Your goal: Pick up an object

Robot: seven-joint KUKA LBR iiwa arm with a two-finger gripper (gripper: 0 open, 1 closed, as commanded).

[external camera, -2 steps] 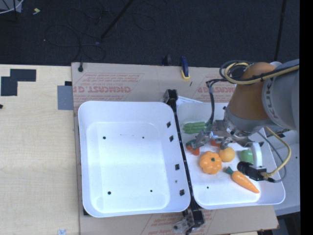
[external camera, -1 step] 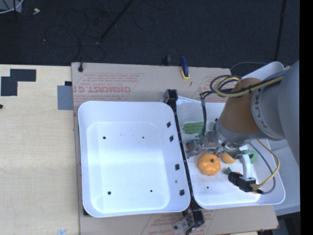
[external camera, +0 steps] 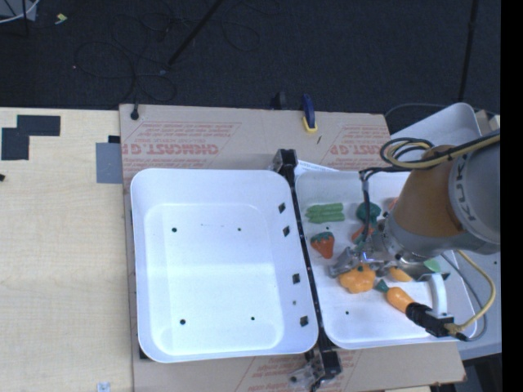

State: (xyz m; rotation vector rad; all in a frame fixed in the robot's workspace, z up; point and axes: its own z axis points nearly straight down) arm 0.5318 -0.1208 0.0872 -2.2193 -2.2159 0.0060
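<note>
- While my gripper point(external camera: 365, 256) hangs low in the right bin point(external camera: 359, 333), I cannot tell how it is set.
- Nearest the camera lies an orange, black-tipped piece point(external camera: 402, 299).
- A yellow-orange lump point(external camera: 357, 280) sits just beside me.
- A red strawberry-like toy point(external camera: 324, 242) lies leftward.
- Farther back, a green piece point(external camera: 325, 212) and a teal one point(external camera: 368, 211).
- Left bin point(external camera: 151, 219) alongside.

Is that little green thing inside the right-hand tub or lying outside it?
Inside. The green thing lies flat on the right bin's white floor, near its far end, just beyond a strawberry-like toy.
</note>
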